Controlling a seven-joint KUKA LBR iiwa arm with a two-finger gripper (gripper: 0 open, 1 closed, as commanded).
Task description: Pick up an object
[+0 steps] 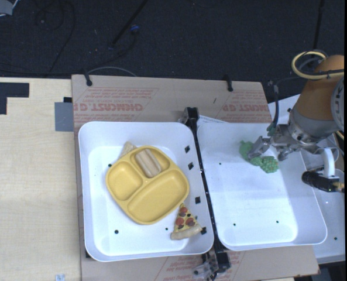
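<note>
pizza-slice toy (185, 223) lying at 5 o'clock of yellow divided plastic plate (148, 184) | hand (271, 150) hovering, fingers apart, straddling green knobbly broccoli toy (258, 156) at right white bin's (261, 227) 1 o'clock | probably light, bumpy; gripping its middle looks best

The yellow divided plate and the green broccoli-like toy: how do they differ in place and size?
The yellow divided plate lies in the left white bin; the green broccoli-like toy lies in the right white bin. The plate is much larger than the toy. The plate holds a tan hot dog piece; the toy sits beside the gripper.
</note>
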